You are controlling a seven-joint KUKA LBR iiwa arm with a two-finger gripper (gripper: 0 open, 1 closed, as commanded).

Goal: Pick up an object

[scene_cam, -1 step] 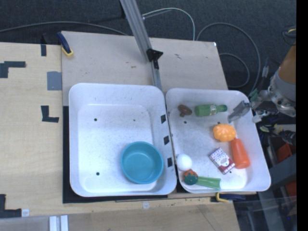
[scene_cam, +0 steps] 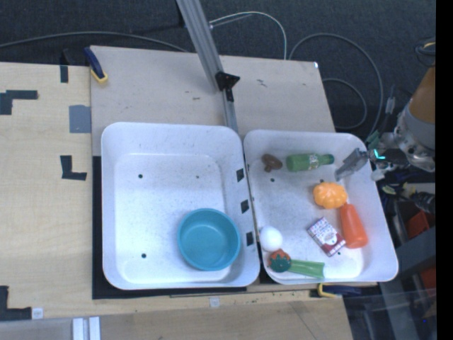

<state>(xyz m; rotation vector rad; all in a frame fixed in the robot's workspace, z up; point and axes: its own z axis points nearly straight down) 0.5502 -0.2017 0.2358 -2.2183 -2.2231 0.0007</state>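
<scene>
Nearest the lens, a green toy point(scene_cam: 297, 265) lies in the right bin point(scene_cam: 382, 261); higher up, the gripper point(scene_cam: 352, 163) hovers, holding nothing, just right of a green bottle point(scene_cam: 308, 162) lying crosswise.

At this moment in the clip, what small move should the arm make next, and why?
Probably descend a little toward the orange ball. The gripper sits at the right bin's upper right, with nothing seen between its fingers. The ball lies just below it, apart from the green bottle, so it looks like the nearest target.
</scene>
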